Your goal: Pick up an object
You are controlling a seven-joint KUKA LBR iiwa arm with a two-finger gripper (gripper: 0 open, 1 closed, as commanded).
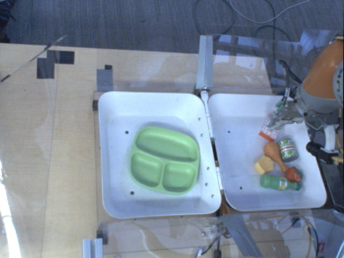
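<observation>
Object: none lifted, toys cluster lies at 4 o'clock in right bin | hand hovers at 2 o'clock over a red-white packet, grip state cannot be told | progress: pick not yet done | left bin holds green tray

Two bins side by side on desk. Left bin holds a divided tray. Right bin: small items clustered at its right side, namely packet, can, drumstick, bottle nearest front. End effector above packet.
</observation>
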